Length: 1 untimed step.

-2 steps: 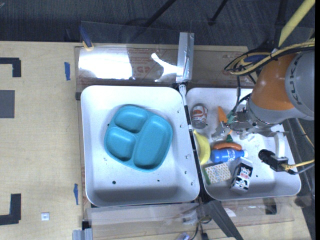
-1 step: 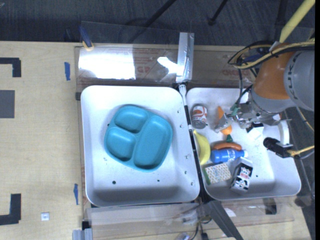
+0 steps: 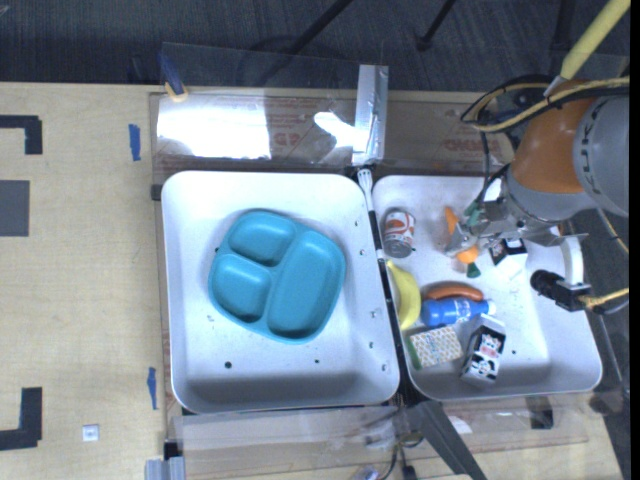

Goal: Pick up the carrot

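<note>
In the camera view, the carrot (image 3: pixel 461 240) lies in the upper middle of the right bin (image 3: pixel 575 368), touching the gripper (image 3: pixel 483 230) just to its right. Whether the gripper pinches it cannot be told. The blue tray (image 3: pixel 276 273) fills the left bin (image 3: pixel 190 358).

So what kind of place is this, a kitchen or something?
More likely a robot test bench: a grey arm with an orange band reaches over two shallow white bins, beside tape marks and tripod legs.
</note>
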Motion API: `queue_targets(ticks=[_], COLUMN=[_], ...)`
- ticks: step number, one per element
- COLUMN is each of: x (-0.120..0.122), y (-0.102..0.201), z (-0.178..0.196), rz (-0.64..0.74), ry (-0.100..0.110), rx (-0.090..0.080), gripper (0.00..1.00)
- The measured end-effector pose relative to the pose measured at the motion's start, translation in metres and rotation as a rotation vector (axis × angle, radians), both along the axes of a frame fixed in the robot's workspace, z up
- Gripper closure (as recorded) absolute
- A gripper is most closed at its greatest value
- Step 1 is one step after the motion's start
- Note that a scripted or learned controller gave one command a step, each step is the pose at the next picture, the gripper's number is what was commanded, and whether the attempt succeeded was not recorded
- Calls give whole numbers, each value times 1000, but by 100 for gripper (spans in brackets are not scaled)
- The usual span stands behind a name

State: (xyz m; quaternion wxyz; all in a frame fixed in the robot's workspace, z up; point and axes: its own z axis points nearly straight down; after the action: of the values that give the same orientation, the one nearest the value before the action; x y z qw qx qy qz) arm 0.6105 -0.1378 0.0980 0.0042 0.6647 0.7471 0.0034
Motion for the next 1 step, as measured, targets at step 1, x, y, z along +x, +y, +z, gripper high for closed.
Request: queue_targets(ticks=[1], x=[0], y=[24], z=[-11], rz=[-150], ry=[9], rx=[0], gripper=[100])
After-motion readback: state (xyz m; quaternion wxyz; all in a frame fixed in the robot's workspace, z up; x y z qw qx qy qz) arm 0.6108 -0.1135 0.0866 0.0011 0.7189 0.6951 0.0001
